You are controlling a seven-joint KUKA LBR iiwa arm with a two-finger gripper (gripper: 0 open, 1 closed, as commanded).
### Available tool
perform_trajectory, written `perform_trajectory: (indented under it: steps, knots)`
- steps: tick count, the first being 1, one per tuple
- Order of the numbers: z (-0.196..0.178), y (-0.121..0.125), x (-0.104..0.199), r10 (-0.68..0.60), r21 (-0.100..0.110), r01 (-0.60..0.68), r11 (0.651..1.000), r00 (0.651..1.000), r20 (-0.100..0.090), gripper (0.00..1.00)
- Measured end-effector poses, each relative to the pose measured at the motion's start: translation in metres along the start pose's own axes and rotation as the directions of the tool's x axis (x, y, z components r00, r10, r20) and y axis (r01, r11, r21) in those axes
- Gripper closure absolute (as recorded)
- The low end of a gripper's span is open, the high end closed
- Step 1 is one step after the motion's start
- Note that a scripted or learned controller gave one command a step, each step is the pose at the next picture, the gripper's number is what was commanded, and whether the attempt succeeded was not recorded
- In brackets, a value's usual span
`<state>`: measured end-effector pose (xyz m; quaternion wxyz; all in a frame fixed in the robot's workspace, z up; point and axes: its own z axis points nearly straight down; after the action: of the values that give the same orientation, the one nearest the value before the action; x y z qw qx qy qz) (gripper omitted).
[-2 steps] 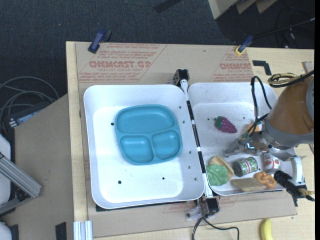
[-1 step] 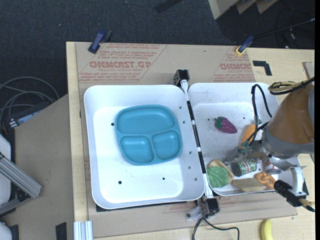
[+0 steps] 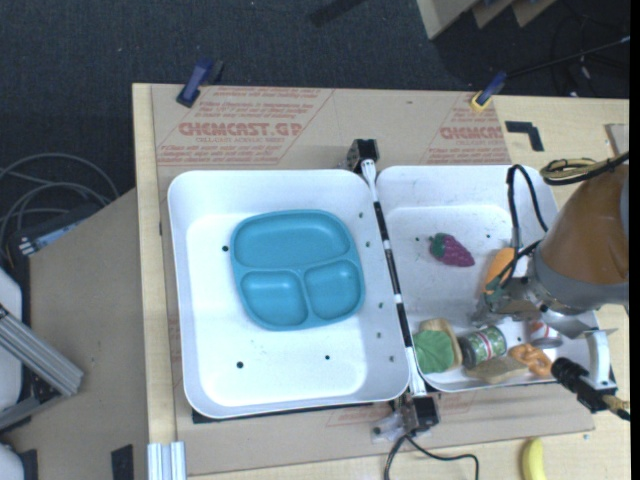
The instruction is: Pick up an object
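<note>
one blue tray point(image 3: 297, 268) in the left bin point(image 3: 200, 368) — right bin point(image 3: 440, 190): one purple toy point(image 3: 452, 250), one can point(image 3: 482, 346); gripper point(image 3: 503, 303) state unclear

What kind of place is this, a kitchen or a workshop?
Most likely a robotics lab, not a kitchen. A robot arm reaches over two white bins on a bench, the food looks like toys, and loose cables lie on the dark carpet.

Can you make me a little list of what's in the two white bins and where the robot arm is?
left bin: blue divided plate
right bin: purple toy fruit, green round thing, small can lying on its side, orange pieces
arm: over the right bin's right side
pincer: hidden under the arm
</note>
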<state>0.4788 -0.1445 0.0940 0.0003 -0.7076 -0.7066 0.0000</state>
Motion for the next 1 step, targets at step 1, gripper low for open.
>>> perform_trajectory:
  steps: [1]
  knots:
    - [-0.0809,0.0309,-0.0640,0.000,-0.002,0.001,1.000,1.000,0.002,1.00]
